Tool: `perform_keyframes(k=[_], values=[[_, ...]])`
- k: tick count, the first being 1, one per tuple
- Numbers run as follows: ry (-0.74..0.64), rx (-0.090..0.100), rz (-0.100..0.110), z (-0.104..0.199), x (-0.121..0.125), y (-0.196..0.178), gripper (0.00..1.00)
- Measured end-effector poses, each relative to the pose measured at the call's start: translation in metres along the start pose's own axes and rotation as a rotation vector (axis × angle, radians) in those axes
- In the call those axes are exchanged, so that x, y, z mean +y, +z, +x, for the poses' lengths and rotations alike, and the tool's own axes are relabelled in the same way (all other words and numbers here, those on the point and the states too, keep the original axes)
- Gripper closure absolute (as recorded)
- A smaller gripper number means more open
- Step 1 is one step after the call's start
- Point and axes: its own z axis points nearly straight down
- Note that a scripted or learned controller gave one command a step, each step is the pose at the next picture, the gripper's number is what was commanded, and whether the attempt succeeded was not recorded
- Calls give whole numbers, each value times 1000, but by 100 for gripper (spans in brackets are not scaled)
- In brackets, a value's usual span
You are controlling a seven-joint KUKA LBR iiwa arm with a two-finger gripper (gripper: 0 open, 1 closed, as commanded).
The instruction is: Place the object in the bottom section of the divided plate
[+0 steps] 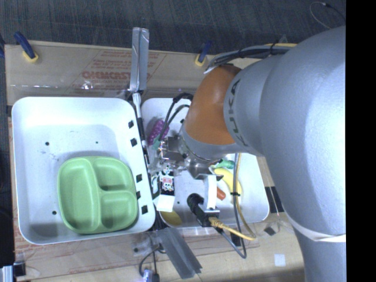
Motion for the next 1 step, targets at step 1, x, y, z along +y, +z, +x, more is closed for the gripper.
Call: perform_keyframes(k=[1], values=[[-189,-2,0,61,-29,0,100]])
